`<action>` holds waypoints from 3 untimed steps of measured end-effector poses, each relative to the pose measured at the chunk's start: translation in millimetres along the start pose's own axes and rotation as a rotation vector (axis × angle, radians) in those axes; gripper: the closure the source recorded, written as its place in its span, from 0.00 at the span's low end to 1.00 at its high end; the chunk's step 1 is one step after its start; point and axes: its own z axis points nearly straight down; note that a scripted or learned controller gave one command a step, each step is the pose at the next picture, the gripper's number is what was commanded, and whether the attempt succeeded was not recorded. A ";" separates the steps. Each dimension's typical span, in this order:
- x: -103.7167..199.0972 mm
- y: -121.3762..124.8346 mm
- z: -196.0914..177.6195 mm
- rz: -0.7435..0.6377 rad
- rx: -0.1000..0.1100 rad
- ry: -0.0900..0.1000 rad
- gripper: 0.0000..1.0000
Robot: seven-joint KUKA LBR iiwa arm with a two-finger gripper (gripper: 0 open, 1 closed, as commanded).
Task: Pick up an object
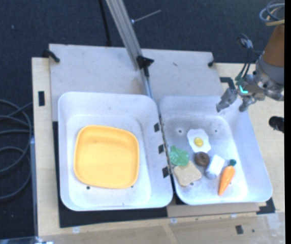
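Gripper parted over right bin's far corner

Your gripper (pixel 235 102) hangs with fingers spread, nothing between them. Below and left of it lie fried egg (pixel 198 139), chocolate donut (pixel 202 159), lettuce (pixel 179 156), toast (pixel 187 174); carrot (pixel 226 179) sits straight below, well apart.

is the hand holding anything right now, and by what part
Nothing is held. The hand hovers over the right bin's upper right corner with its fingers apart and nothing between them. The carrot and the other toy foods lie in that bin.
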 end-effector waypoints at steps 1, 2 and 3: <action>0.0 0.0 0.0 0.000 0.000 0.000 0.00; 2.9 1.0 62.1 0.000 0.005 0.000 0.00; 4.4 -0.1 124.8 0.001 0.006 0.000 0.00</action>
